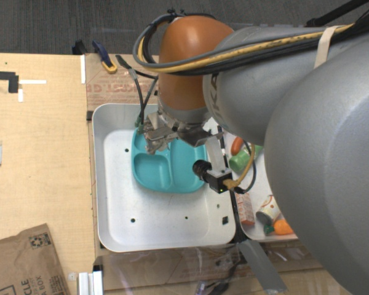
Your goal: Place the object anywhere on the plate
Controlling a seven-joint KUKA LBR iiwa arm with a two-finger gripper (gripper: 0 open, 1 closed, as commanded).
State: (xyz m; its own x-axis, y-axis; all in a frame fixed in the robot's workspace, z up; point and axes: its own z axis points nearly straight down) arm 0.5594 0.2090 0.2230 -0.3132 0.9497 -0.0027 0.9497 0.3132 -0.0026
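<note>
Plate [166, 168]: glossy teal plastic, rounded, compartmented.

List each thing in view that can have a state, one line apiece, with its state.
Teal plate: lying flat in the left bin, partly covered by the arm.
Left bin: upright on the bench, holding the plate.
Pincer: low over the plate's upper edge; open or shut cannot be told.
Right bin: holding small green and orange items, mostly hidden behind the arm.
Cardboard: lying flat on the bench, lower left.
</note>
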